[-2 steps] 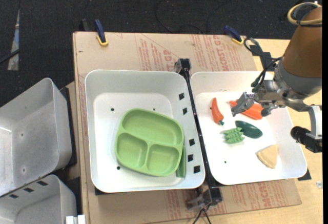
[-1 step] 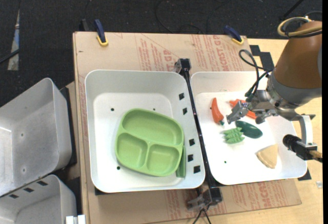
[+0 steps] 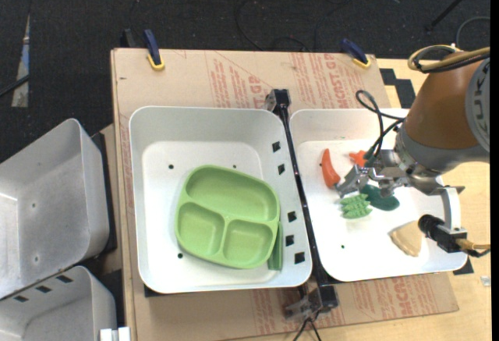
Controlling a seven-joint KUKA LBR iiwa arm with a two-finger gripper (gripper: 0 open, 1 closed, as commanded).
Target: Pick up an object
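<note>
Gripper (image 3: pixel 357 182) is hanging low in the right bin (image 3: pixel 312 129), right of the frame's centre, with the grey and orange arm (image 3: pixel 444 117) reaching in from the right edge. How far apart its fingers are standing I cannot tell; metal parts and cables are blurring together there, and nothing is visibly sitting between them. Just below the tip a light green ridged piece (image 3: pixel 355 208) is lying, touching a darker green piece (image 3: pixel 382 199) on its right. A red-orange pepper-like object (image 3: pixel 328 166) is lying just left of the tip, and a tan wedge (image 3: pixel 406 239) is resting toward the lower right of the bin. The left bin (image 3: pixel 148 129) is holding a green divided tray (image 3: pixel 227 216).

Judging by the pose, the arm is lining up on the light green piece. To do it well, it should be centring over one object alone, descending straight, and closing across the narrow side so the neighbour is not being dragged along.
</note>
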